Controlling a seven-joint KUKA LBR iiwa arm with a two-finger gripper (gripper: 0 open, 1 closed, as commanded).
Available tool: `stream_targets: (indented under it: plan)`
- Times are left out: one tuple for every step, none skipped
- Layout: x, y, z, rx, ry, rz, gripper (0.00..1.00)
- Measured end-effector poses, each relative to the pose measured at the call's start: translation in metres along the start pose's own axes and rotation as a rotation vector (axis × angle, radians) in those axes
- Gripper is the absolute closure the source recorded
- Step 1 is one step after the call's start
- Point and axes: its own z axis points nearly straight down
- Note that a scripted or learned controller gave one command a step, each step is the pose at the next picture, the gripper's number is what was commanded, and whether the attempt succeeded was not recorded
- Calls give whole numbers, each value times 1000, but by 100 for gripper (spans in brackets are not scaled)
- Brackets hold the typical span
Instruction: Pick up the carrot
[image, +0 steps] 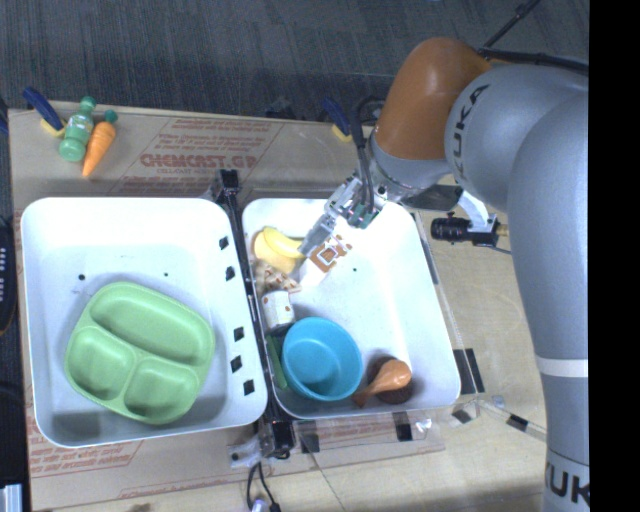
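blue bowl (321, 358) right bin front | jaws above banana (276, 245), grip unclear

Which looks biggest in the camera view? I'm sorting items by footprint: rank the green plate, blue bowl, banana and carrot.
1. green plate, clearly largest.
2. blue bowl.
3. banana and carrot: they look about alike, and the hand covers part of the banana, so I won't rank them.
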Motion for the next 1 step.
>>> stream_targets:
  plan:
    - [46,-31,69,-3,-7,-109,0]
